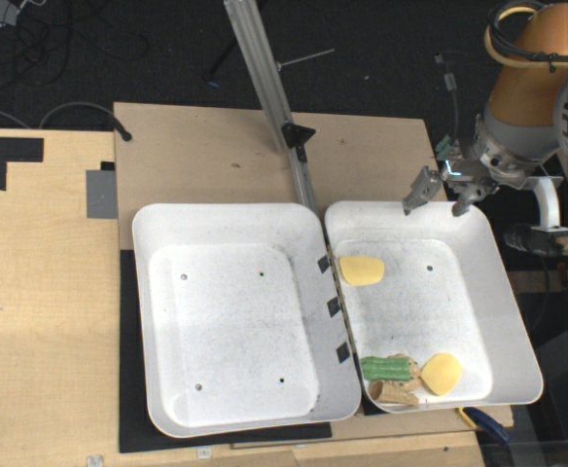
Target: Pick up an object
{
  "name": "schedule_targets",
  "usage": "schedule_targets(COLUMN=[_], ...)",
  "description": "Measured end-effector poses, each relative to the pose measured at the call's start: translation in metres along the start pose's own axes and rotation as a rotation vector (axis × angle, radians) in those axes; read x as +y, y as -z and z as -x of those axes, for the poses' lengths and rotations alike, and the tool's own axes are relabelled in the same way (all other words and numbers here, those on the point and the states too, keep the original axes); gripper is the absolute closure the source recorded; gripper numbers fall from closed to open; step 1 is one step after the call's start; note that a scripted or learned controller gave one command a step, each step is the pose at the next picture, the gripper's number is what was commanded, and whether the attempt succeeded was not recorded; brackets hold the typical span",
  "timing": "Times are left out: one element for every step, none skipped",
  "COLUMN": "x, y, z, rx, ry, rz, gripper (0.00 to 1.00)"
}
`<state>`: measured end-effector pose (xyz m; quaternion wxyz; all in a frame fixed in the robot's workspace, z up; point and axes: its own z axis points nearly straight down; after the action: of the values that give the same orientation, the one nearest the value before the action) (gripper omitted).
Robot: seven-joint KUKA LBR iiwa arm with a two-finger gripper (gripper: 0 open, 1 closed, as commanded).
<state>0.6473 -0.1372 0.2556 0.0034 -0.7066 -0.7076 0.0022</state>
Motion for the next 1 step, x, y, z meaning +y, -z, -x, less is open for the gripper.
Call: schedule_targets(x=[0.0008], y=[0.0031], z=[-0.0002], rx=[-0.002], ry=[0.002], rz=[0.005], gripper=[0.0])
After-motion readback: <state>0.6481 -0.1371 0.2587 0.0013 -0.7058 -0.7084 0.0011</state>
